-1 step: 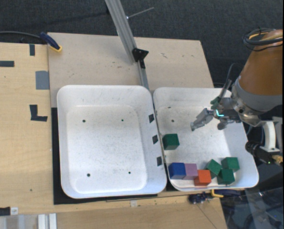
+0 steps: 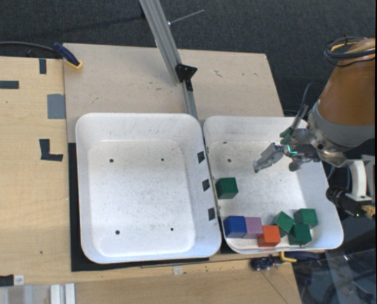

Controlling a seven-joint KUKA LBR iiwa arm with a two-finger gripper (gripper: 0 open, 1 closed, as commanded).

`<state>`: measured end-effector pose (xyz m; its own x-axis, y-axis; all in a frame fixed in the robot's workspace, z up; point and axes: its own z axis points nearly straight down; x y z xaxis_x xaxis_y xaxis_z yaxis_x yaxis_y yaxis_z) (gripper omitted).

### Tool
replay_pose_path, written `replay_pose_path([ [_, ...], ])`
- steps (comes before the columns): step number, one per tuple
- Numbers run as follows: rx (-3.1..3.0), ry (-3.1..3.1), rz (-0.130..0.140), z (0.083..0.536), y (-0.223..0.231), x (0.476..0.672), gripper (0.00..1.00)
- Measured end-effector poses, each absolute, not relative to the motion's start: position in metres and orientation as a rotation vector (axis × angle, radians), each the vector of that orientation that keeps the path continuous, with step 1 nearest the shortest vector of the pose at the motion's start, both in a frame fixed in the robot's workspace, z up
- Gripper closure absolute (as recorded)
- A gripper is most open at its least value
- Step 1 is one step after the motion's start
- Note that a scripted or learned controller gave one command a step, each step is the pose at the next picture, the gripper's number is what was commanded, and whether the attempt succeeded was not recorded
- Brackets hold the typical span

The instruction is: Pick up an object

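Note:
The right bin (image 2: 239, 132) holds several small blocks. A dark green cube (image 2: 226, 187) sits alone near its left wall. Along the front edge lie a blue cube (image 2: 235, 225), a pale purple block (image 2: 253, 225), an orange block (image 2: 270, 235) and three green blocks (image 2: 300, 227) bunched together. My gripper (image 2: 279, 161) hangs over the right-middle of this bin, above and to the right of the lone green cube. It is open, its fingers (image 2: 264, 159) spread, with nothing between them.
The left bin (image 2: 87, 170) stands beside the right one, their rims touching. A slanted metal pole (image 2: 166, 40) with a black clamp rises behind the bins. A blue-and-yellow tool (image 2: 68, 54) lies at the bench's far left corner.

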<state>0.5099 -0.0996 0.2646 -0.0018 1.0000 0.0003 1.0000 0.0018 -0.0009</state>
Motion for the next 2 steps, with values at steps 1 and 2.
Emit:
replay_pose_path([
  [1,-2.218,-2.217,0.008,0.210,-0.108,0.513,0.00],
  [2,-2.217,-2.216,0.009,0.149,-0.116,0.512,0.00],
])
